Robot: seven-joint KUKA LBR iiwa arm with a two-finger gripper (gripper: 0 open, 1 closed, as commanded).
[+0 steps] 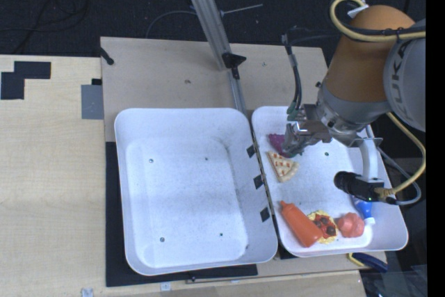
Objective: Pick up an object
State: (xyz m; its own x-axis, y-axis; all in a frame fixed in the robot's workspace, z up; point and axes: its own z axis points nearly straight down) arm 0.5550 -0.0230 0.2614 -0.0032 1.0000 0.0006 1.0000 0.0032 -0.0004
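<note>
Table point(49, 149) is light wood with a tan board on top, two white bins sitting on a black mat. Left bin point(139, 129) has just speckles and a few dots. Right bin point(396, 233) holds a pizza slice point(282, 165), a purple thing point(277, 142), an orange carrot point(300, 222), a red ball point(350, 225) and a blue bit point(364, 209). Gripper point(292, 144) hangs right over the purple thing beside the pizza; can't tell if it's clenched. Dark floor with cables behind, and a metal rail point(208, 17) leaning in.
</note>
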